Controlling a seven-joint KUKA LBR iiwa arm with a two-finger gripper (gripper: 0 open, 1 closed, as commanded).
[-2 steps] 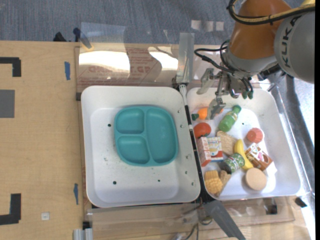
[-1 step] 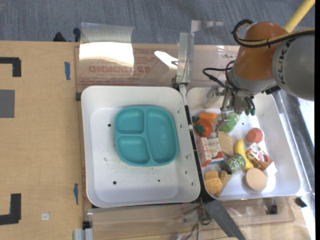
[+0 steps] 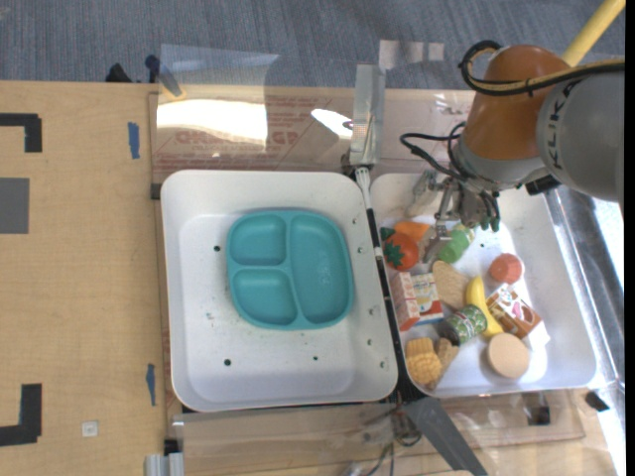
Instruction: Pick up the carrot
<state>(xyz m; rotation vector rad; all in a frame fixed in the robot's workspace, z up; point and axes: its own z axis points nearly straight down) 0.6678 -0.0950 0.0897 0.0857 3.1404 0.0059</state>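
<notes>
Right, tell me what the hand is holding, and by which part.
Cannot be told. The hand is low in the right white bin, beside the orange toy carrot, but no object is visibly gripped.

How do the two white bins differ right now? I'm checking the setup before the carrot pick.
The left bin holds a single teal divided plate; the right bin holds a crowded pile of toy food, including the carrot near its left wall. The pincer hangs over the right bin, not the left bin. Both bins are shallow, white and sit side by side.
</notes>
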